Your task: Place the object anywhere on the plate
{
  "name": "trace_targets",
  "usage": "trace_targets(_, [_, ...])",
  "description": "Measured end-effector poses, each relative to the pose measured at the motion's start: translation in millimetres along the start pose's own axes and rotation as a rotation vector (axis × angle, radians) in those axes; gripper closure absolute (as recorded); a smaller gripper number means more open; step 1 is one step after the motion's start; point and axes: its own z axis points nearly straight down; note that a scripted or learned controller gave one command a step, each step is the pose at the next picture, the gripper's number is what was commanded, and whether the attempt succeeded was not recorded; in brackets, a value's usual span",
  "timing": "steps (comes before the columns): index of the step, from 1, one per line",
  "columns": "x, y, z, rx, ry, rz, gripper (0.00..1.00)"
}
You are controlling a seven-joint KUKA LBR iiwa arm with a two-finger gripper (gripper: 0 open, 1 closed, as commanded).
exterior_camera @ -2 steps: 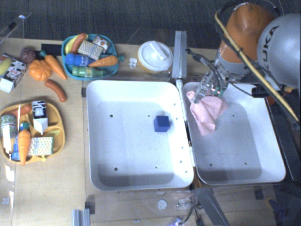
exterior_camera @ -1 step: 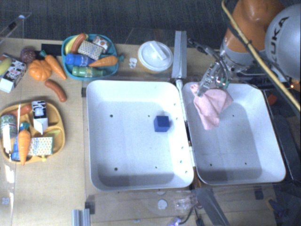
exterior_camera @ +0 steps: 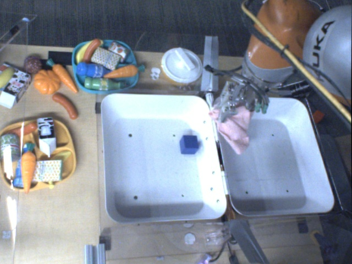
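On the wooden counter at far left: a shallow yellow tray packed with toy groceries, a carrot among them. Above it, lying loose: a small orange toy pumpkin, a loose orange carrot and a red-brown toy sausage. Further right, near the back edge: a round blue bowl heaped with more plastic food. Then the left white shallow bin, holding a small blue cube alone, a little right of its middle. Behind that bin, near its back right corner: a round white lidded container. At the seam between the two bins: a limp pink cloth, pinched at its upper end in the closed fingers of the hand and hanging down, draped over the left rim of the right white shallow bin. Above and to the right: the grey arm with its orange band.
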Motion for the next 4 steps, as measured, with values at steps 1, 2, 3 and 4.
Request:
trace_targets(1, [18.0,37.7,2.6,0.0,0.001,-0.085,1.0])
trace_targets(2, [38.0,80.6,-3.3,0.0,0.002,-0.088,1.0])
trace_targets(3, [71.9,115.5,-0.2,0.0,0.003,-0.086,1.0])
trace_targets(4, [94.8,160.7,8.4,-0.001,0.001,-0.087,1.0])
